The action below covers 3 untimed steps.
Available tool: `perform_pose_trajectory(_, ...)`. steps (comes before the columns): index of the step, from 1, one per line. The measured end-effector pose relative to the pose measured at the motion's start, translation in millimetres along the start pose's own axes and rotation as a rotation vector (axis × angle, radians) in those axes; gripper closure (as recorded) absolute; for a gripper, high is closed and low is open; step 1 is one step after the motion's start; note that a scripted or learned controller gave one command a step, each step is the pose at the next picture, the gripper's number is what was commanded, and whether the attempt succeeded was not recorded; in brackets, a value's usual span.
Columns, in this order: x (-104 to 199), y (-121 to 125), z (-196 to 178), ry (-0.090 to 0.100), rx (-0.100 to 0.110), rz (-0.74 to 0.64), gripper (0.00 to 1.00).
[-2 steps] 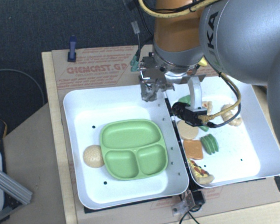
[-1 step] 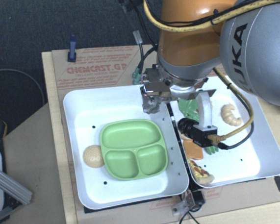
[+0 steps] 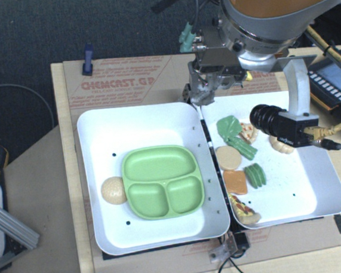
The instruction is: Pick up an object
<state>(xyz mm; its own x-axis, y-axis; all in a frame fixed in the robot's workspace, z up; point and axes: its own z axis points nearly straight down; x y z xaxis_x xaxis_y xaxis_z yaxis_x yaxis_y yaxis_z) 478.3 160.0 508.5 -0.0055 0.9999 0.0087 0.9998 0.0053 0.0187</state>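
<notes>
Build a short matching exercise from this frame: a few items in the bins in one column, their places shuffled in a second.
Things:
1. green divided tray
2. round beige piece
3. orange slab
4. gripper

Places:
A. right bin
B. above the far end of the divider between the bins
C. middle of the left bin
D. left bin, against the tray's left edge

Pairs: 1-C, 2-D, 3-A, 4-B

A robotics lab: a desk [image 3: 36,176] covered by protective board [image 3: 123,77] printed with a maker's name, white bins [image 3: 96,170] on the board, loose cables [image 3: 10,94] on dark carpet left of it, and aluminium framing [image 3: 8,226] nearby.
</notes>
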Motion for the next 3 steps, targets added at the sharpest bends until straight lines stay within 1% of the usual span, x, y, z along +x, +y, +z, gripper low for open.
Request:
perform_pose_trajectory(1, -24, 20, 152, -0.014, 0.033, 0.01, 1.0)
perform_pose_trajectory(2, -1, -5, 210, -0.011, 0.03, 0.003, 1.0)
perform_pose_trajectory(3, 16, 1, 48, 0.0, -0.001, 0.001, 1.0)
